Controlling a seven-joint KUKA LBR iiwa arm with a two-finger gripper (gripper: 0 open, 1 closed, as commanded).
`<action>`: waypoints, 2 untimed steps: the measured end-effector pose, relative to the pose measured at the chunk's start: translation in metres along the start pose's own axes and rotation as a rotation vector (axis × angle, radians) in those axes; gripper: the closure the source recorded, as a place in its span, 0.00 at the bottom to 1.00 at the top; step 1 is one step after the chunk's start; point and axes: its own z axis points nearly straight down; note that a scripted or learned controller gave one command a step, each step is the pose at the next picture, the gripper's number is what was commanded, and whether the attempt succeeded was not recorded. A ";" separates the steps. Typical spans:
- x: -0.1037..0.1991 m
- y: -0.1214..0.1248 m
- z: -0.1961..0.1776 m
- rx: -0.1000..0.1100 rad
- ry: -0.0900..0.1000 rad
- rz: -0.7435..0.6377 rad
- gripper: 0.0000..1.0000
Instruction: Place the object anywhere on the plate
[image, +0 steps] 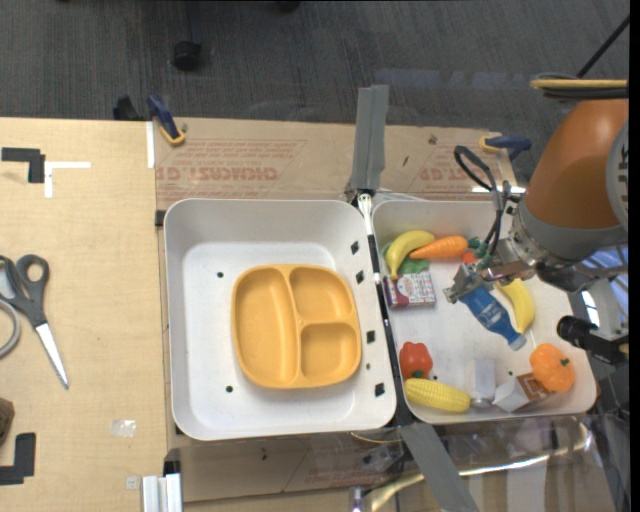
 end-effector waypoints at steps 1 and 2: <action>0.087 0.009 0.021 0.000 0.001 -0.141 1.00; 0.165 0.025 0.021 -0.001 0.001 -0.091 1.00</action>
